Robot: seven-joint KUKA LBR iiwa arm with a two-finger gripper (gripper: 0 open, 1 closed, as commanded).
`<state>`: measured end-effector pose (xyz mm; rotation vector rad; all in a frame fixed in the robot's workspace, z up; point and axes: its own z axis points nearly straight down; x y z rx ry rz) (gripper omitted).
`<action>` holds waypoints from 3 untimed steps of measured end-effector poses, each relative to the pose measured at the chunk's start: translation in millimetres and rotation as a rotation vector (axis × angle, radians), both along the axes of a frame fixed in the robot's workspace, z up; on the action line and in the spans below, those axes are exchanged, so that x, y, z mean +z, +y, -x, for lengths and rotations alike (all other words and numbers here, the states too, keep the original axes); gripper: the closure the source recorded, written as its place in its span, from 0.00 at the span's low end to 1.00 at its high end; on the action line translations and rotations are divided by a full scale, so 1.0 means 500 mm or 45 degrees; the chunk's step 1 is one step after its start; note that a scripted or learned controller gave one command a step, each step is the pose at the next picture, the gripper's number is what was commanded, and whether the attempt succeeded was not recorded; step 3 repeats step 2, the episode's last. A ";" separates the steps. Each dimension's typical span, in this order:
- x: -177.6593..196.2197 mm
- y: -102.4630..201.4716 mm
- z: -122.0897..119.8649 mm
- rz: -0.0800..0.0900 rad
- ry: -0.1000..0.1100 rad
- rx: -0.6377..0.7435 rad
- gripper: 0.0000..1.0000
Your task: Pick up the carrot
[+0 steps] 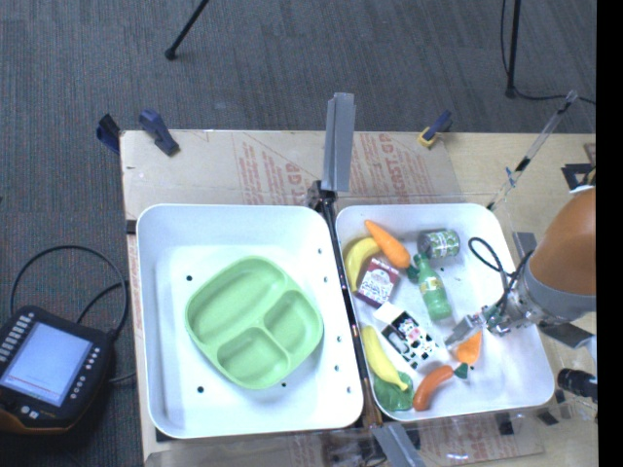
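Observation:
Three orange things lie in the right bin point(526, 382). A long tapered orange carrot point(387, 243) rests at the bin's upper left, next to a banana point(358, 257). A second orange piece point(431, 385) lies near the front wall beside a green leafy bit point(393, 394). A small orange piece point(470, 346) with a green tip sits right under my gripper point(466, 324). The gripper reaches in low from the right, well away from the long carrot. Nothing visibly hangs from it.
Around the gripper lie a green bottle point(434, 290), a cow-print carton point(409, 334), a brown box point(378, 282), a can point(439, 243) and a second banana point(378, 356). A black cable loop point(485, 253) lies at the right. The left bin point(165, 251) holds a green divided plate point(255, 321).

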<state>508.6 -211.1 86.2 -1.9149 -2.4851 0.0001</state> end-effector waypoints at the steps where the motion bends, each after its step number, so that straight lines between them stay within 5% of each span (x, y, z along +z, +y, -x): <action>1: 0.017 -0.003 0.002 -0.002 0.002 -0.011 1.00; 2: 0.281 0.107 0.051 0.002 0.000 -0.059 1.00; 3: 0.281 0.107 0.051 0.002 0.000 -0.059 1.00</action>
